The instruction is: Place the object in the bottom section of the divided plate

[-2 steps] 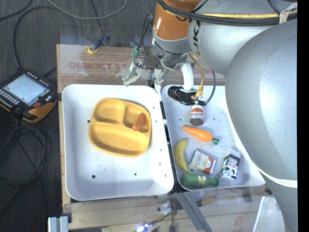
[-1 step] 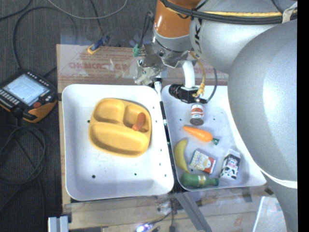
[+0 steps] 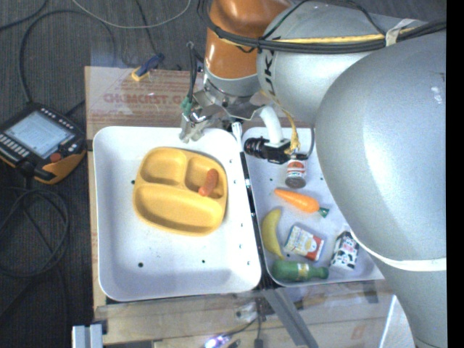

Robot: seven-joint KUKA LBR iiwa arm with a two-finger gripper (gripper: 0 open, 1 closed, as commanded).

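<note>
Gripper point(image 3: 191, 129) seen above left bin's point(image 3: 116, 267) far edge, finger state cannot be told | sausage point(image 3: 209, 182) lying in yellow divided plate's point(image 3: 174, 212) upper-right section | bottom section bare.

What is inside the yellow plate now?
A small orange-red item lies in the upper right section of the plate. The other two sections look bare. What is under the plate is hidden.

Dark carpet floor point(image 3: 43, 42) (cables point(image 3: 29, 216) strewn)
</note>
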